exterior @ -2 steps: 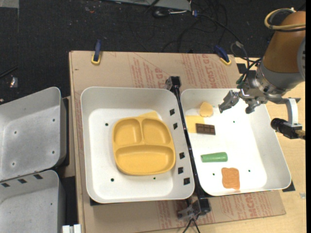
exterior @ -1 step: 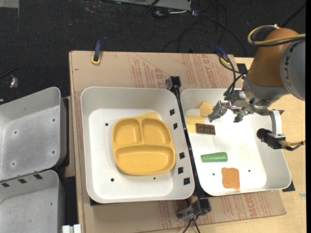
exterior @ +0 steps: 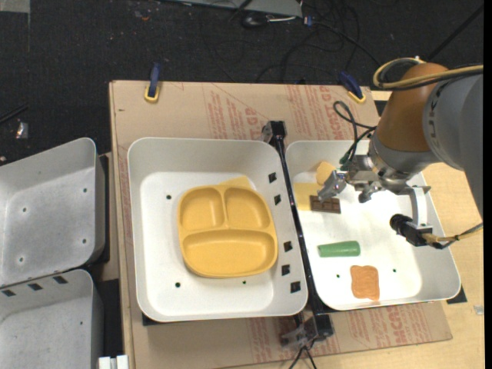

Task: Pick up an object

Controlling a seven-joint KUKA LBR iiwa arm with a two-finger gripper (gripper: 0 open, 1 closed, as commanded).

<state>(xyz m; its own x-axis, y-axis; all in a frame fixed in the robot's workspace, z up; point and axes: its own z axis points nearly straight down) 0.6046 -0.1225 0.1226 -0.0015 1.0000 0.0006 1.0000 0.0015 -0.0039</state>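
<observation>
My gripper [exterior: 351, 188] hangs over the upper left part of the right bin [exterior: 400, 283], its fingers spread open with nothing between them. A small brown block [exterior: 325, 204] lies just below and left of the left fingertip [exterior: 335, 184]. A pale yellow piece [exterior: 324, 172] rests beside it toward the bin's top left corner. Nearer the front lie a green cylinder [exterior: 339, 248] and an orange rectangular piece [exterior: 365, 281], both apart from the gripper.
The left bin [exterior: 154, 206] holds a yellow divided plate [exterior: 227, 231]. A black divider rail [exterior: 290, 214] runs between the bins. A black cable fitting [exterior: 407, 229] from the arm hangs over the right bin's right side.
</observation>
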